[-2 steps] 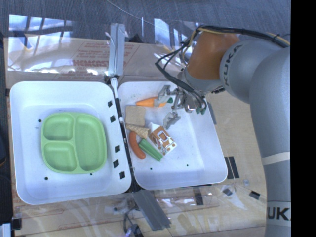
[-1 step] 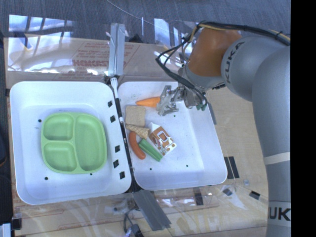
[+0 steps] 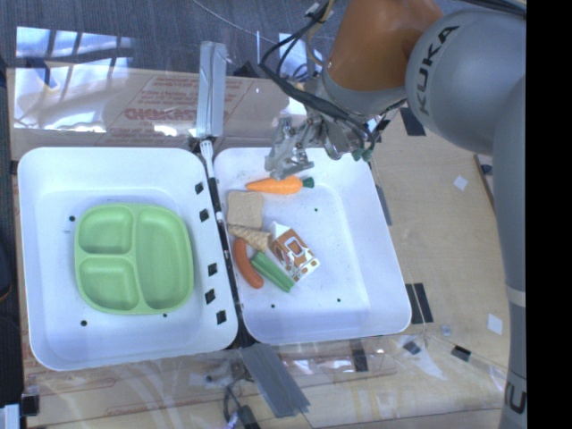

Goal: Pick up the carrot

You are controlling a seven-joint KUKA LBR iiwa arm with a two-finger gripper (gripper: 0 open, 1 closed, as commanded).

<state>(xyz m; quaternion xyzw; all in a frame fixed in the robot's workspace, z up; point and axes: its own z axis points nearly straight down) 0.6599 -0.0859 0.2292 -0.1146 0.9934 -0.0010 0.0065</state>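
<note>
An orange carrot [image 3: 275, 185] with a green stub at its right end lies flat in the right bin [image 3: 357, 266], near the bin's back wall. My gripper [image 3: 288, 156] hangs just above and behind it, over the back of the bin. Its metal fingers [image 3: 279, 159] point down towards the carrot, and nothing sits between them.
Left of the bin's middle lie a slice of toast [image 3: 245, 209], a cone [image 3: 249, 235], a red sausage [image 3: 248, 264], a green stick [image 3: 272, 272] and a small carton [image 3: 294, 251]. The left bin [image 3: 40, 239] holds a green divided plate [image 3: 134, 257]. A metal divider [image 3: 211, 96] stands between the bins.
</note>
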